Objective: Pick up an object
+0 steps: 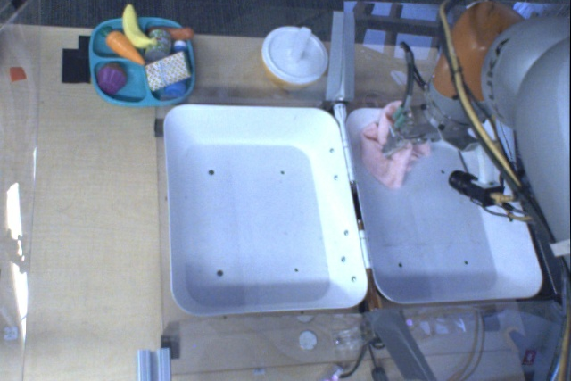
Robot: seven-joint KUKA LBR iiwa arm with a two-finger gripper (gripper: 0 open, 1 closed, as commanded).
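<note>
Gripper sits in the upper-left corner of the right bin, right on top of the pink cloth. Cloth bunches up against the fingertips and spills down-left from them, long axis running roughly top-right to bottom-left. Fingers look pressed onto the cloth's top edge, pinching a fold as far as I can judge; contact is partly hidden. Cloth is soft, crumpled, limp, so it'll drape if lifted. Left bin is smooth white plastic, shallow, rounded corners.

Crumpled pink cloth, right bin's upper left corner
</note>
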